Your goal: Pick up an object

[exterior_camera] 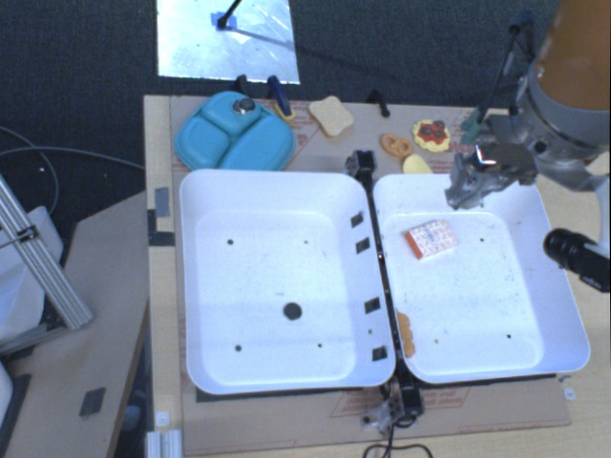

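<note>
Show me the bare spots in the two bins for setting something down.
Left bin: open all round the small dark disc. Right bin: free floor below the small box, right of the orange piece at its left wall. Its upper edge is crowded, where the tool hangs.

- one camera here, fixed up high above the bench [239, 408], looking down at a slant rather than straight overhead.
- it faces the two white bins side by side: left bin [205, 208] and right bin [535, 351] both sit whole in the picture, so the view is set back, not close in.
- the far edge of the bench runs across the upper part, with dark floor [76, 55] beyond it at the top.
- the arm [573, 74] comes in from the right side, cut off by the top right corner.
- a metal frame [38, 256] pokes in at the left edge, below bench level.
</note>
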{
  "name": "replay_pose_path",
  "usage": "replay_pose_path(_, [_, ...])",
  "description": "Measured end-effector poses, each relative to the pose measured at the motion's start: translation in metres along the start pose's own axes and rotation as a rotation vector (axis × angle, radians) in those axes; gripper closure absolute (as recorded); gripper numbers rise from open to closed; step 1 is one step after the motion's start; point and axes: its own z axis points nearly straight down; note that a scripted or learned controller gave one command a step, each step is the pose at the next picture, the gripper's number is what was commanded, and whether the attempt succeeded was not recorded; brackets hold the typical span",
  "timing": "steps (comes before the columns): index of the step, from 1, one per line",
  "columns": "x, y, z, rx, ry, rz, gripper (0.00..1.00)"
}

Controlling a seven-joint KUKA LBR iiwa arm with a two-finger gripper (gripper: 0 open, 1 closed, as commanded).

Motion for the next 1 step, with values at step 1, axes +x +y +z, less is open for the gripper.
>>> replay_pose_path(1, [0.0413, 0.0549, 0.1459, 0.018, -0.001, -0.009, 1.0])
